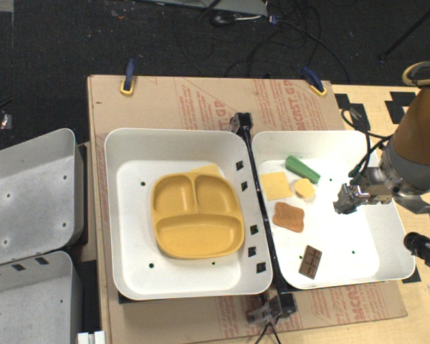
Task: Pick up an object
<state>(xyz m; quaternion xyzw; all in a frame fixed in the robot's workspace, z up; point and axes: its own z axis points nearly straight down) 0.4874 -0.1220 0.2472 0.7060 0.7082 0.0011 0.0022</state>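
White bins (129, 213): yellow divided tray (198, 216) in left one; right of tray: green block (302, 168), pale yellow slice (275, 186), brown toast (289, 216), dk-brown choc bar (310, 261).

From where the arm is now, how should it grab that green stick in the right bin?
Take the green stick across its narrow middle, coming straight down. It lies flat and slanted, its long sides bare, with the yellow pieces just below it. The pincer sits to its right.
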